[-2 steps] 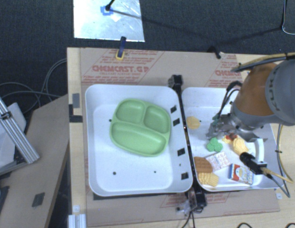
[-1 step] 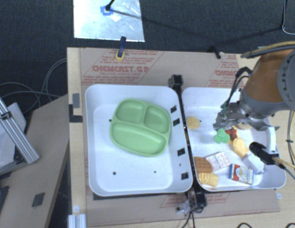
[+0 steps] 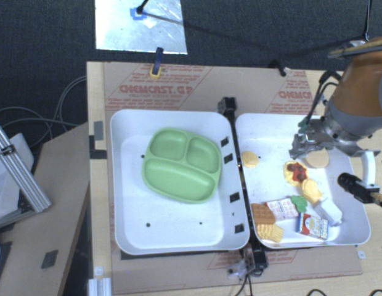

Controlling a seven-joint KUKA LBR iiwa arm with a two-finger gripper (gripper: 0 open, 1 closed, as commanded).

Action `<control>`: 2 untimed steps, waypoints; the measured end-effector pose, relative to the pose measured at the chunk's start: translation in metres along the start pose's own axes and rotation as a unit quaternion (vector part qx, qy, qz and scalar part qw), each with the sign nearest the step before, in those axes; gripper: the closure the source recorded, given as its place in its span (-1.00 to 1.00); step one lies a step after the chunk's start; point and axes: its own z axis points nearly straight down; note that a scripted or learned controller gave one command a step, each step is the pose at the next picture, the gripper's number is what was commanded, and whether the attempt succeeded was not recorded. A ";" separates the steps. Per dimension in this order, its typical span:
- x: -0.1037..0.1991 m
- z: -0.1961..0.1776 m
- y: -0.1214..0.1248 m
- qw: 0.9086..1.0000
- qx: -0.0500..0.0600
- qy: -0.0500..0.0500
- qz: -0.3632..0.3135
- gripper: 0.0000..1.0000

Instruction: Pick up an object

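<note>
Toy food lies scattered in the right bin (image 3: 357, 227), a red-and-yellow piece (image 3: 295, 172) just below the gripper (image 3: 300, 144), whose finger state I cannot tell.

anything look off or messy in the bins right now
Nothing looks spilled or damaged. The green divided plate sits askew in the left bin. The toy foods are heaped loosely at the right bin's near edge, with the gripper hanging above them.

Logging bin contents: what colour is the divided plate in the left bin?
Light green plate, in the camera view.
</note>
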 end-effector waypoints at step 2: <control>0.057 0.005 0.000 1.000 0.003 0.002 -0.003 1.00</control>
